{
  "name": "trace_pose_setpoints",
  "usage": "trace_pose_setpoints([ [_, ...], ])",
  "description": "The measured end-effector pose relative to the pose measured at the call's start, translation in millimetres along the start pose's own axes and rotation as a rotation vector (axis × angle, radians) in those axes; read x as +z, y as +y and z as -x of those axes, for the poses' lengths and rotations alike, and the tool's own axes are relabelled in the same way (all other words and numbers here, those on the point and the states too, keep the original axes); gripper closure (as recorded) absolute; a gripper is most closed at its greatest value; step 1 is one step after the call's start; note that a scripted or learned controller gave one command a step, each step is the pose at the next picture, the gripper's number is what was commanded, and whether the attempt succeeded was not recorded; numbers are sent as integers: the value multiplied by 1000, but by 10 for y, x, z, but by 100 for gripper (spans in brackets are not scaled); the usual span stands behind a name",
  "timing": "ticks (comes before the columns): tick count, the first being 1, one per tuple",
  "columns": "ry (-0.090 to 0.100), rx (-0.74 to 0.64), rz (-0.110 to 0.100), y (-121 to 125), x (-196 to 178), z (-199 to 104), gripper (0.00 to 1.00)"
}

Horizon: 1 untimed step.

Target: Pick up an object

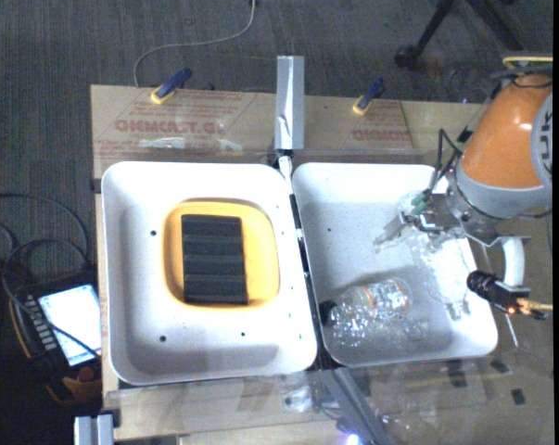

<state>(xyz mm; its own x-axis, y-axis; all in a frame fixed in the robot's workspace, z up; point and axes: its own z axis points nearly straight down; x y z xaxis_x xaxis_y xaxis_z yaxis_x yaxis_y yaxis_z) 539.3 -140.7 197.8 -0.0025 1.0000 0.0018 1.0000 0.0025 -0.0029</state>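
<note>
While the arm (511, 146) hangs over the right bin (353, 193), the gripper (425, 213) sits low at that bin's far right side, just above the floor. Whether it is open or closed, I cannot tell. A clear plastic bottle (372, 304) lies on its side near the front, well apart from the gripper. Over in the left bin (131, 248), a yellow tray (265, 258) holds a black block (214, 258). Nothing looks lifted yet; by my read the pick is all to do.
</note>
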Motion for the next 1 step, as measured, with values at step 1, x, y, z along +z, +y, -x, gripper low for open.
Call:
trace_pose_setpoints([
  [1, -4, -173, 12, -296, 1000, 315, 0],
])
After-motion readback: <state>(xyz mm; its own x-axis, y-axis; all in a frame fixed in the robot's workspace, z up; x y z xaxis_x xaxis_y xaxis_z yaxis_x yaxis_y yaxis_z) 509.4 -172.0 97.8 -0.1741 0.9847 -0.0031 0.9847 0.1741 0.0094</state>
